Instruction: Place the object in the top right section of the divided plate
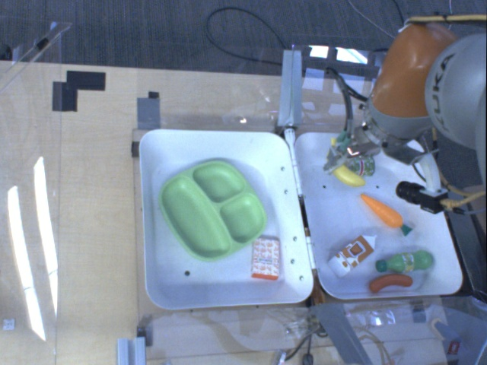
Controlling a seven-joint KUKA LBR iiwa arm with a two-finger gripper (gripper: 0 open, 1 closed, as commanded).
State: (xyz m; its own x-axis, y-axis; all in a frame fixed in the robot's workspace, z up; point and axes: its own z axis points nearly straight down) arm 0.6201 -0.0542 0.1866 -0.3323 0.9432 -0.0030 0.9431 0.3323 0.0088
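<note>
Arm reaching in from the right, gripper (351, 152) low over the far part of the right bin (456, 280), fingertips directly above a yellow banana-shaped toy (349, 176). Finger state: cannot tell, tips too small and cluttered to resolve. Banana toy lying on the bin floor just below and touching or nearly touching the fingertips; contact not resolvable, nothing visibly clamped between them. Orange carrot toy (383, 211) nearer the camera than the fingers and slightly right, lying at a slant, apart from the banana. Small brown-and-white carton (353, 255) farther toward the camera, tipped on its side. Green bottle (405, 262) right of the carton, lying flat; red sausage toy (391, 283) just in front of the bottle, near the bin's front wall. Green divided plate (214, 210) in the left bin (152, 280), well left of the fingers, sections bare. Small printed box (265, 258) just beside the plate's near-right edge, lying flat.
</note>
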